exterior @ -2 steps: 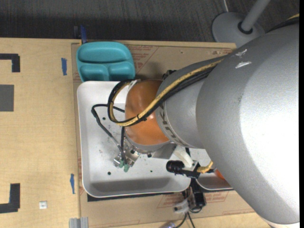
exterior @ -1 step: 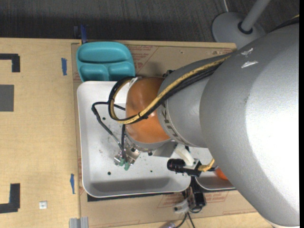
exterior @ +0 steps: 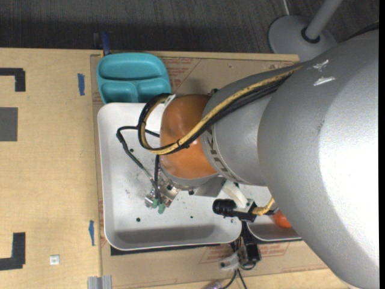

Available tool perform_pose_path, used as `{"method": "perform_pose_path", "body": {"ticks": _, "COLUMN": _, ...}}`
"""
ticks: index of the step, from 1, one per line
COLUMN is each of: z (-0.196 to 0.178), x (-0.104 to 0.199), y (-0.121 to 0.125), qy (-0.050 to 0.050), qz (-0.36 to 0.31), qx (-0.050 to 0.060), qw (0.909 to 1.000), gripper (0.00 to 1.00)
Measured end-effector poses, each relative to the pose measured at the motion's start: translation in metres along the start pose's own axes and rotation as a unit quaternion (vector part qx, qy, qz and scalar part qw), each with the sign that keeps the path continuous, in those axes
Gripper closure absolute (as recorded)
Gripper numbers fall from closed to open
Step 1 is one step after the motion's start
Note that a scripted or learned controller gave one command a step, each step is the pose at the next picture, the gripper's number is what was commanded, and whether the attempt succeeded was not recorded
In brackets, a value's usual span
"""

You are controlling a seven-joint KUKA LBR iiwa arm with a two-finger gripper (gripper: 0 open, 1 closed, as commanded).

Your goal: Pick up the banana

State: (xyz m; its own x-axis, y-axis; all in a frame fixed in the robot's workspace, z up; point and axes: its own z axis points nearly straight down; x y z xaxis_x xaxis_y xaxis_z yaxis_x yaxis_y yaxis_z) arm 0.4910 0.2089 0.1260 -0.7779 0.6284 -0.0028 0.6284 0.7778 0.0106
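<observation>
Now | one hand (exterior: 157,202) (grip unreadable) low in one white bin (exterior: 114,161)

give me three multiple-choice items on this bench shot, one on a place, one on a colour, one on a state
1. Where does the gripper sit?
A. low over the floor of the left white bin
B. above the teal tray
C. out over the carpet

2. What colour is the divided tray at the top edge of the left white bin?
A. red
B. teal
C. black

3. How does the small orange thing by the arm's lower edge lie?
A. fully in the open
B. stacked on the teal tray
C. partly hidden behind the arm

Answers:
1 A, the fingertips hang near the bin's floor, left of its middle.
2 B, its surface is plainly teal.
3 C, a bit of orange peeks out from under the grey arm in the right bin; what it is cannot be told.
</observation>
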Motion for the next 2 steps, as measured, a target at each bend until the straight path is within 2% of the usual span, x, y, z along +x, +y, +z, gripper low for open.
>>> {"method": "perform_pose_path", "body": {"ticks": 2, "z": -0.0198, "x": -0.0008, "y": 0.0014, "qy": -0.002, "qz": 0.000, "qx": -0.003, "qw": 1.0000, "gripper": 1.00}}
